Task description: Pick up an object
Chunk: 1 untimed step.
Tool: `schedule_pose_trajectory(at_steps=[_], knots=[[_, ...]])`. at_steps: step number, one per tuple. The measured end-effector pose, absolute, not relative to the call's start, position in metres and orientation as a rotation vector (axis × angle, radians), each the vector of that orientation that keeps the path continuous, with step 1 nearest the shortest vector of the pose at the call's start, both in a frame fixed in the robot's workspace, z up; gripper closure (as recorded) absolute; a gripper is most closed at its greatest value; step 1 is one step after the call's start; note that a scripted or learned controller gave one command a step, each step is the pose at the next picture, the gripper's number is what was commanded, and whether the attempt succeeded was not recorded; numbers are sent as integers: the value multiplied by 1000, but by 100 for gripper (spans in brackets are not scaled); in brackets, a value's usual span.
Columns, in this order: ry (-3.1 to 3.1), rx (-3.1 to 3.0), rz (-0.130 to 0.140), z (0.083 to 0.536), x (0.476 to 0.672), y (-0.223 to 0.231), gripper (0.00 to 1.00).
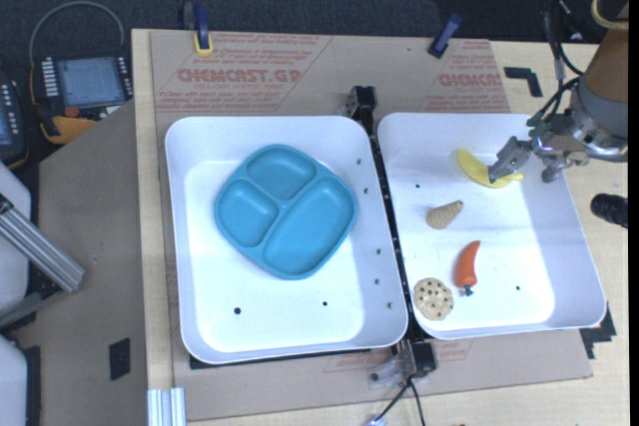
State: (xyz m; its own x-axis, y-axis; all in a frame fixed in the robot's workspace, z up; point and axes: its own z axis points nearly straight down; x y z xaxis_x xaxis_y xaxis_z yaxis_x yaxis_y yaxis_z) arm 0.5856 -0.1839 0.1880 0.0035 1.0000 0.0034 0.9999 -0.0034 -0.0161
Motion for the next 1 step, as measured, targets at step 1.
schedule_pose_trajectory(at_steps=[1], knots=[[-2221, -2220, 1, 197, 589, -183, 0]])
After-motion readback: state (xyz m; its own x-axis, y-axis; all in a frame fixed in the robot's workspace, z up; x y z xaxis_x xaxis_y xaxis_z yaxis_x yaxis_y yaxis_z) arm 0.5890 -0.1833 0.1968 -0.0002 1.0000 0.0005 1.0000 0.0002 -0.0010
